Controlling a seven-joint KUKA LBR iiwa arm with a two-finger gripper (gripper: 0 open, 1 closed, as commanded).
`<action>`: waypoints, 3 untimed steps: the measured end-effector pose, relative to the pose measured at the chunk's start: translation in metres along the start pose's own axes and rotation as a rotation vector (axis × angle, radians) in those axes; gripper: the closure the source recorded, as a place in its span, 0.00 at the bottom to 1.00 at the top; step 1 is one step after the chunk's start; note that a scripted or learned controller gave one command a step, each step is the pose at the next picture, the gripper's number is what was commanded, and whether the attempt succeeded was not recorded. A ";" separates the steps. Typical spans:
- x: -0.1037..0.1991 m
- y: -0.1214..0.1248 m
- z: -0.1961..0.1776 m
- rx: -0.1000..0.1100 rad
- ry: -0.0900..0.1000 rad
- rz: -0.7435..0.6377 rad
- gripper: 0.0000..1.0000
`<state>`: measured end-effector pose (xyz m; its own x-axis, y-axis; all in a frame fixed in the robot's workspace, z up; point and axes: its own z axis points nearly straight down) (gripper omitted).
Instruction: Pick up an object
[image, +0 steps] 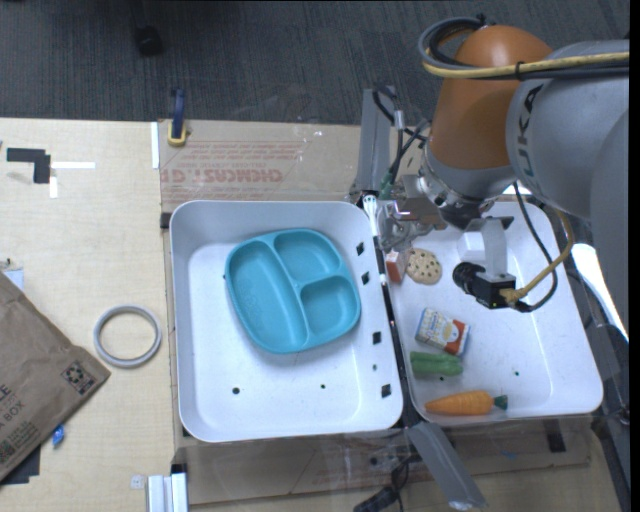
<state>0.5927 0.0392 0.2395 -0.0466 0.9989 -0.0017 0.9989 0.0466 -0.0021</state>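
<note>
My single fixed camera sits above the worktop (80, 260), looking down at a slant. Both white bins sit mid-frame: left bin (200, 400), right bin (560, 390). The arm (560, 110) enters from frame right, close to the lens.

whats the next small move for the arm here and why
Probably a short descent onto the cookie. The gripper sits over the right bin's upper left corner, with the cookie just below and right of it and nothing visible between its fingers. The juice box, green vegetable and carrot lie farther away, toward the bin's near edge, so the cookie looks like the closest target.
</note>
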 end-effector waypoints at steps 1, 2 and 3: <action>-0.099 0.023 -0.077 -0.001 -0.001 0.185 1.00; -0.130 0.060 -0.025 0.000 -0.001 0.257 1.00; -0.075 0.000 0.050 0.003 0.000 0.368 1.00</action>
<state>0.5963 -0.0356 0.1898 0.3163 0.9487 -0.0029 0.9487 -0.3163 -0.0047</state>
